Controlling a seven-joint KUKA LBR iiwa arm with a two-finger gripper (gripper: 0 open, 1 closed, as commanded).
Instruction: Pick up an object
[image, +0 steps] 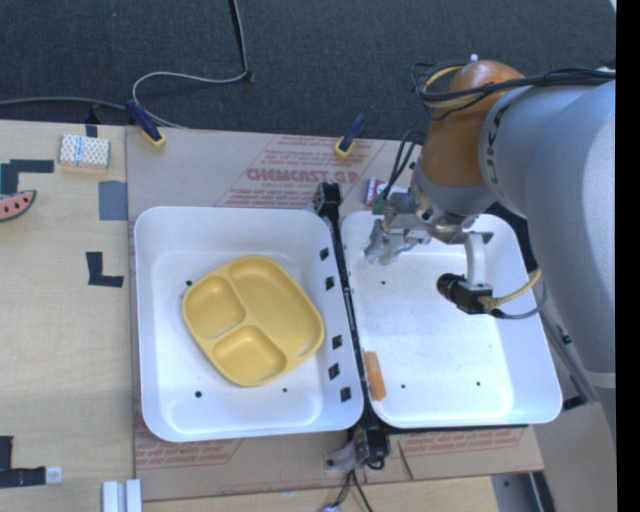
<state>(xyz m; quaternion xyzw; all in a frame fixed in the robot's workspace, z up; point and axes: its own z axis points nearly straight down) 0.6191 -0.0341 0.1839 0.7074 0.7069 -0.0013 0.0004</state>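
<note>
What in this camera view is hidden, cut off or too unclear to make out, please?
- Pincer: blurred and small, so whether it is open or shut cannot be told.
- Right bin: its far right corner is covered by the arm.
- Orange object by the divider: too small to identify.
- Red item: cut off by the left edge.
- Print on the cardboard: partly covered by the left bin.

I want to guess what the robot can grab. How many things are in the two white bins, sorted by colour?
Yellow: 1, the divided plate in the left bin.
Orange: 1, the small carrot-like piece at the left edge of the right bin.
Total: 2
</note>
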